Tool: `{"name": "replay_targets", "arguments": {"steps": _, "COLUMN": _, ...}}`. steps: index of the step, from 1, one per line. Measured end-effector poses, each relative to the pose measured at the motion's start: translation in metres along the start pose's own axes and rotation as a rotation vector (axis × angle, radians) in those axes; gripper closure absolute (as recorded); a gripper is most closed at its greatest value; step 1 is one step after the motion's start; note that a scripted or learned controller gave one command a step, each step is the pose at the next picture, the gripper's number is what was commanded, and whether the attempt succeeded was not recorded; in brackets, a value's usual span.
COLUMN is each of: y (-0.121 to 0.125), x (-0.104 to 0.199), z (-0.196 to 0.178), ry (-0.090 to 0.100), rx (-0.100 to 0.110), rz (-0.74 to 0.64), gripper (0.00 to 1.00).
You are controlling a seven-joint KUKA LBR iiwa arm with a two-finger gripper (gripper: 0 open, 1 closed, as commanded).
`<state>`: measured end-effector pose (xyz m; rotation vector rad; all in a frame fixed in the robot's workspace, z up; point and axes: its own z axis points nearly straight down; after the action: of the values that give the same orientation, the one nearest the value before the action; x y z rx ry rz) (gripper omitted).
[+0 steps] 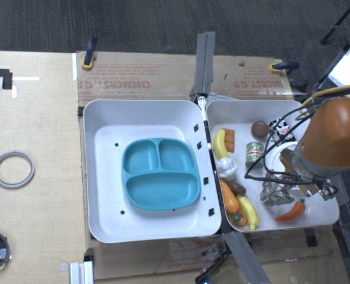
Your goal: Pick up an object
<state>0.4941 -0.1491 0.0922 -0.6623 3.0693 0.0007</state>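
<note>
- the gripper (279,192) is down in the right bin (237,106), its metal fingers low over the floor just above a red chili pepper (291,212); i judge this the reach-and-grasp step.
- i cannot tell how far apart the jaws stand, nor whether anything sits between them.
- other candidates lie near the divider: a banana (220,143), a green can (255,152), a carrot (229,196).
- next calls for a clean closure, then a straight lift.
- the left bin (98,176) holds a teal divided plate (161,173).

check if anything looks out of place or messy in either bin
Nothing looks spilled or broken. The blue divided plate lies flat in the left bin. In the right bin, the toy food is heaped along the left wall, with two bananas and a carrot overlapping.
</note>
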Motion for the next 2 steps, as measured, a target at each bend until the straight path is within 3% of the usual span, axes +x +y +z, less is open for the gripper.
{"name": "replay_targets", "arguments": {"steps": 1, "y": 0.0067, "x": -0.0436, "z": -0.0064, "ry": -0.003, "rx": 0.0, "rz": 0.112, "gripper": 1.0}}
{"name": "replay_targets", "arguments": {"steps": 2, "y": 0.0067, "x": -0.0436, "z": -0.0063, "ry": -0.002, "rx": 0.0, "rz": 0.112, "gripper": 0.0}}
